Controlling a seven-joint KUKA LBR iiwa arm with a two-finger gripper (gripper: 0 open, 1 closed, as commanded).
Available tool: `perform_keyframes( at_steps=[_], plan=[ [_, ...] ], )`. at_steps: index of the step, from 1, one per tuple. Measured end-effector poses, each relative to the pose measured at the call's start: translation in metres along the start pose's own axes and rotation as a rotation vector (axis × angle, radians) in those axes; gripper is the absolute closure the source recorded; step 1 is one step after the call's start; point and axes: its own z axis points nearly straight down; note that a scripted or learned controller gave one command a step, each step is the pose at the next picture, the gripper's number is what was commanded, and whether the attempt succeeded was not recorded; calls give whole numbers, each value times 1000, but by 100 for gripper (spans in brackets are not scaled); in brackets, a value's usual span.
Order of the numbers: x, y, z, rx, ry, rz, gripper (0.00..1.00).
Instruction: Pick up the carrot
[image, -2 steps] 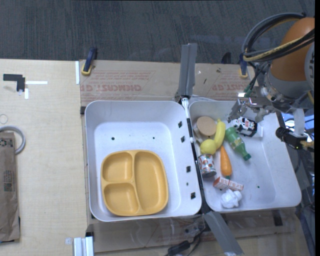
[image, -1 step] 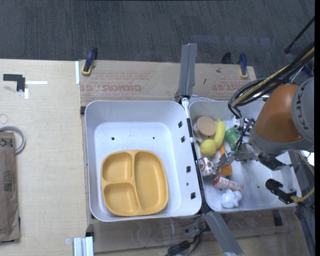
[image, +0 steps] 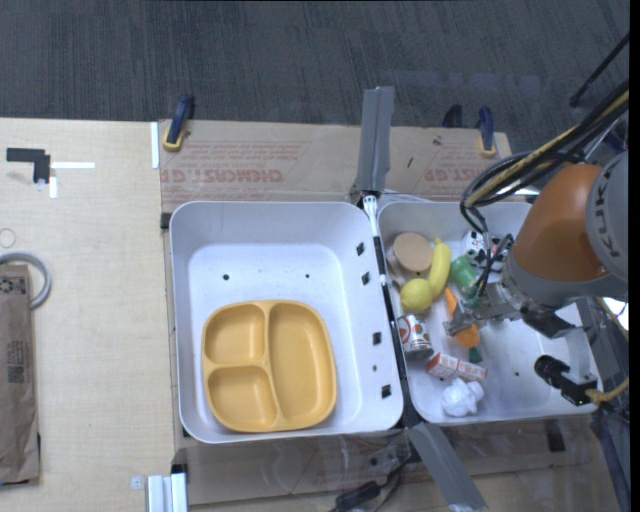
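The left bin (image: 190, 300) holds a yellow divided plate (image: 268, 365). In the right bin (image: 520, 400), past a banana (image: 438, 264) and lemon (image: 415, 294), the carrot (image: 452, 301) lies just left of the gripper (image: 468, 318) — fingers' state cannot be told.

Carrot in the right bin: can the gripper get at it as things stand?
Probably yes. The gripper is already low over the right bin, right beside the carrot. The crowding is the catch: a lemon, a banana and a green item lie close around it.
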Motion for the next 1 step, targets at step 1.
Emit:
perform_keyframes(
  at_steps=[1],
  plan=[
    [38,55,-92,-1,-1,-12,100]
  ],
)
